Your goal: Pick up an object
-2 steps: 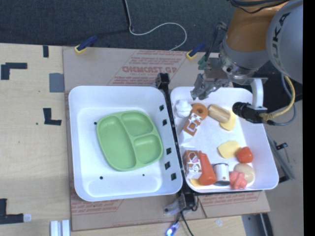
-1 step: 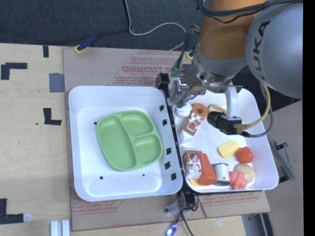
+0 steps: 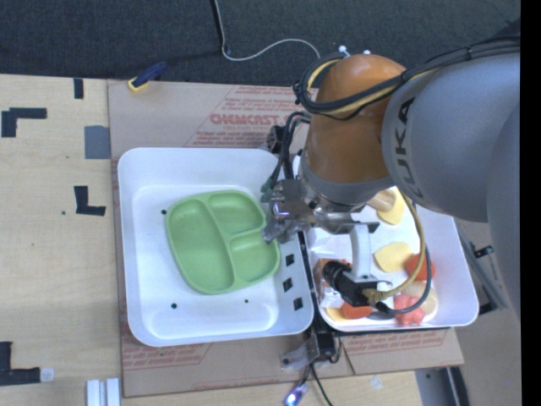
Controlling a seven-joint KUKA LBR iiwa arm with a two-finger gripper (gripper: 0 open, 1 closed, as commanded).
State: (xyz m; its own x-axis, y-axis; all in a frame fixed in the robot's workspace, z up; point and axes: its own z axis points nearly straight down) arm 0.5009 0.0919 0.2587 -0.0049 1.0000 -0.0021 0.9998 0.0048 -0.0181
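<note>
Camera view: pincer [image 3: 279,218], finger state indeterminate, sits at the green plate's [image 3: 221,241] three o'clock rim, plate lying toward nine.

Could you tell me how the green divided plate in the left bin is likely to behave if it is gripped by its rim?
The green plate looks like rigid moulded plastic, so probably stiff and light. Its smooth raised rim may slip. Lying flat in the left bin, it should slide rather than roll.

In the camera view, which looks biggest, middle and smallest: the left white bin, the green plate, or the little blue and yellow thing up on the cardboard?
1. The left white bin looks largest.
2. The green plate lying inside it comes next.
3. The blue and yellow thing looks smallest by far; it lies farther from the camera, but not enough to change the order.
</note>
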